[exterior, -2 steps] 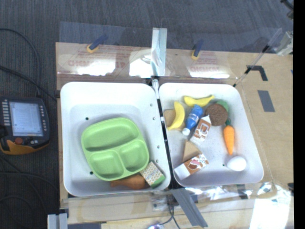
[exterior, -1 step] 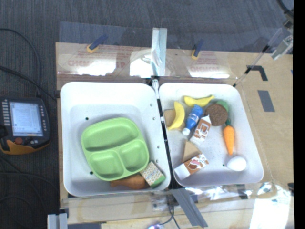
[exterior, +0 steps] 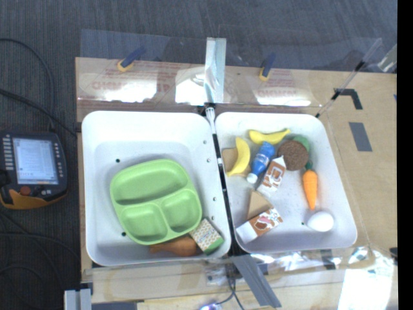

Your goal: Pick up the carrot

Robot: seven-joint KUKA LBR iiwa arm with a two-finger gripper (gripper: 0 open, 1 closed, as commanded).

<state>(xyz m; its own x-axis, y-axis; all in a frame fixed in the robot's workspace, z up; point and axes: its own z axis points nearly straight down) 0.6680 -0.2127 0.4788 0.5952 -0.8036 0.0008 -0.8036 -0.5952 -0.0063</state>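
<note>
bright, even overhead light with glare along the clear panels

the scene is evenly and brightly lit from above. the two white bins are nearly washed out, their walls showing only faint grey shading. shadows are soft and short; the green tray casts a mild one on the bin floor. strong white glare sits on the clear plastic panel behind the bins, and smaller glints run along the near edge of the surface. the dark carpet stays dim and low in contrast. focus is slightly soft overall, with fine print on the cartons unreadable. the handheld screen glows pale and washed out.
</note>
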